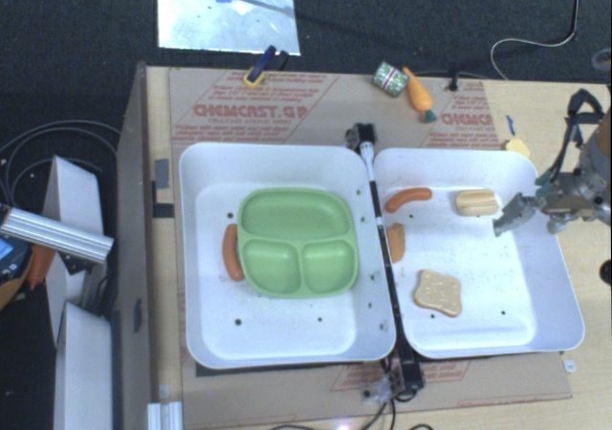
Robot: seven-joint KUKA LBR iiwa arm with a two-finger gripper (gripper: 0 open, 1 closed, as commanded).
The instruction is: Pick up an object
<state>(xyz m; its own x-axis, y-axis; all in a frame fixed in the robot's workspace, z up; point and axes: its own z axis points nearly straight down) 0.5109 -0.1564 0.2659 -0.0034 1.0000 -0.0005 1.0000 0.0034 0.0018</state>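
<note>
Camera view has the gripper (507,219) poised over the right bin (550,323), near its right wall, and I can't tell whether the fingers are wide or narrow from here. Looks like the approach step, nothing held yet. Closest target is the pale bread roll (475,202), lying just left of the gripper, short and rounded. Next it needs to drop down and straddle that roll squarely.

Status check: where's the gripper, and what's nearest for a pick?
Gripper low over right bin, near its right side, nothing between fingers. Nearest item: pale bread roll, just left of it. Approach looks clear.
</note>
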